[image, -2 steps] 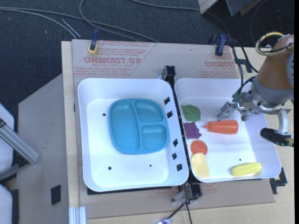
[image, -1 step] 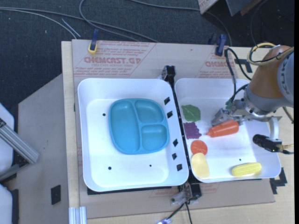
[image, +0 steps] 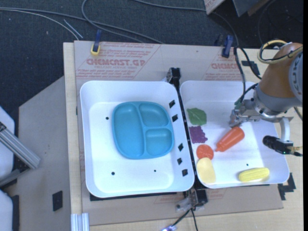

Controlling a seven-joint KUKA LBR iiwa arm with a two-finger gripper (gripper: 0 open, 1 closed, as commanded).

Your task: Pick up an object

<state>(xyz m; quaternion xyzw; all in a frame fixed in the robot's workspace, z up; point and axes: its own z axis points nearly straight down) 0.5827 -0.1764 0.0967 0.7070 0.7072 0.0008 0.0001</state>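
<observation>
In the right bin lie a green leafy piece, a purple piece, a small red-orange round piece, a pale yellow piece, an orange carrot and a yellow corn cob. My gripper hangs low at the carrot's upper right end, just above it. The wrist hides the fingertips, and I see nothing held between them.
The left bin holds a blue divided plate. A black clip-studded divider runs between the bins. Blue and yellow clamps fix the bench board at the back. Cables lie on the dark floor beyond.
</observation>
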